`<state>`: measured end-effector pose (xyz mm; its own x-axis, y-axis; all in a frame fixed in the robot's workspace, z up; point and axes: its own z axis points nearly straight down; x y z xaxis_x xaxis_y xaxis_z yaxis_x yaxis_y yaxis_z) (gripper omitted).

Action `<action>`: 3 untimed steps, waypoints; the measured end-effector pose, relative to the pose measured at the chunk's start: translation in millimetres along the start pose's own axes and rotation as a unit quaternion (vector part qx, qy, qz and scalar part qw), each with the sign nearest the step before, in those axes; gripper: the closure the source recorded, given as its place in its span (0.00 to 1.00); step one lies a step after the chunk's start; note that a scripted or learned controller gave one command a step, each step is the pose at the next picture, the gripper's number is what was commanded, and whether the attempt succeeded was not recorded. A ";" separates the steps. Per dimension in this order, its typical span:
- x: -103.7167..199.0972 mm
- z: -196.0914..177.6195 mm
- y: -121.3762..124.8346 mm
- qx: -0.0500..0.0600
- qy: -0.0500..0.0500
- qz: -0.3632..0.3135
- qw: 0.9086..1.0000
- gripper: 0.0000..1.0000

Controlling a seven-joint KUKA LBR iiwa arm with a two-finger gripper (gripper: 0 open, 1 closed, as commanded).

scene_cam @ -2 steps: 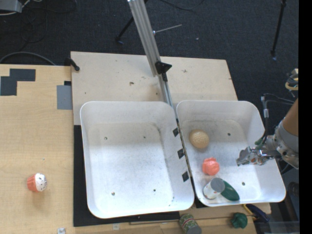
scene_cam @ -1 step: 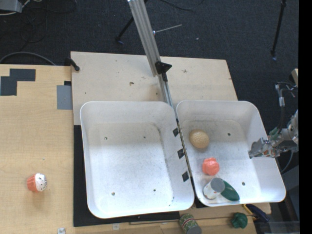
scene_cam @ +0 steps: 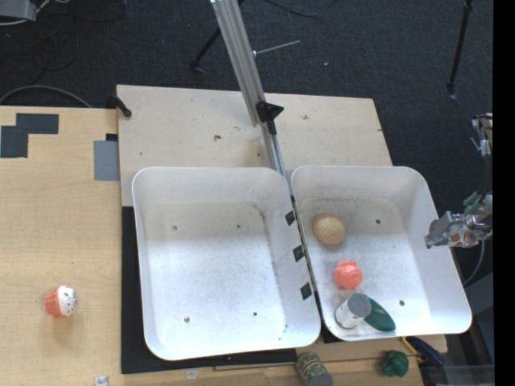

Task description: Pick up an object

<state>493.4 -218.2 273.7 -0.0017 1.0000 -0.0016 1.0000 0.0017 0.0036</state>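
Step one only: nothing picked yet. Gripper (scene_cam: pixel 457 230) at three o'clock beside right white bin (scene_cam: pixel 418 185); cannot tell its state. Next, down onto small orange-red ball (scene_cam: pixel 348 274) inside.

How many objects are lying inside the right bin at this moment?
3. A tan ball lies near the divider, an orange ball lies below it, and a green and white object rests at the near edge of the right bin.
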 end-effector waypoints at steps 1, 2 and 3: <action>58.0 15.7 4.0 0.004 0.003 -0.001 1.000 1.00; 100.4 24.5 6.9 0.004 0.002 -0.001 1.000 1.00; 143.1 27.8 16.7 0.004 0.002 -0.001 1.000 1.00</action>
<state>510.0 -75.1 245.7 -0.0035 1.0000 0.0028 1.0000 0.0036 -0.0048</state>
